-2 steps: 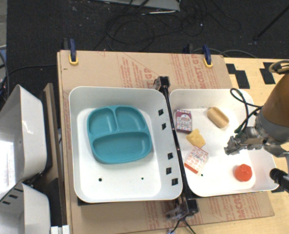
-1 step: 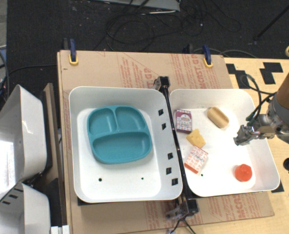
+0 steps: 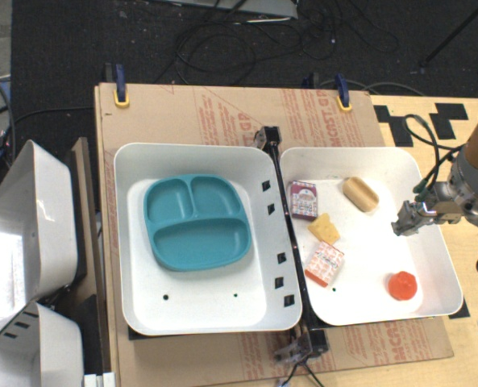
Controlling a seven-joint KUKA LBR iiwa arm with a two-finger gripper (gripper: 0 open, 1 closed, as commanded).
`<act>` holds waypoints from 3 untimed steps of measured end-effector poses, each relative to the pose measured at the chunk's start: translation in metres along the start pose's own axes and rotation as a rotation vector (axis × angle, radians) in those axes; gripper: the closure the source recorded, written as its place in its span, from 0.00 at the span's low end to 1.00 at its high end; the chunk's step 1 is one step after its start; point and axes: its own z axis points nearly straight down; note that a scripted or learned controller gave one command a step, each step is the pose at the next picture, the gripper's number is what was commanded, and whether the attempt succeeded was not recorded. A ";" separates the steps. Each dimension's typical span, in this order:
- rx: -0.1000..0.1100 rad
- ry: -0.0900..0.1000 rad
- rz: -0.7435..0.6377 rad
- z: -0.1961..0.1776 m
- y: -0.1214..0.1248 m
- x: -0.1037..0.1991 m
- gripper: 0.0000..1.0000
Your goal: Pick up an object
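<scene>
The right bin [image 3: 367,158] holds several small objects: a purple-and-white carton [image 3: 303,199], a tan bread roll [image 3: 360,193], a yellow wedge [image 3: 325,229], a red-and-white box [image 3: 324,263] and a red round fruit [image 3: 402,285]. My gripper [image 3: 405,221] hangs over the right side of this bin, right of the roll and above the red fruit. Nothing shows between its tips.
The left bin [image 3: 134,240] carries a teal divided plate [image 3: 197,221]. A black divider strip [image 3: 288,224] runs between the bins. The arm [image 3: 472,176] enters from the right, with cables beside it. White containers [image 3: 25,232] stand left of the bench.
</scene>
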 end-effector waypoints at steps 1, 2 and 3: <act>0.000 0.001 -0.003 -0.004 0.026 0.051 1.00; 0.001 0.002 -0.005 -0.007 0.049 0.100 1.00; 0.003 0.002 -0.004 0.008 0.067 0.140 1.00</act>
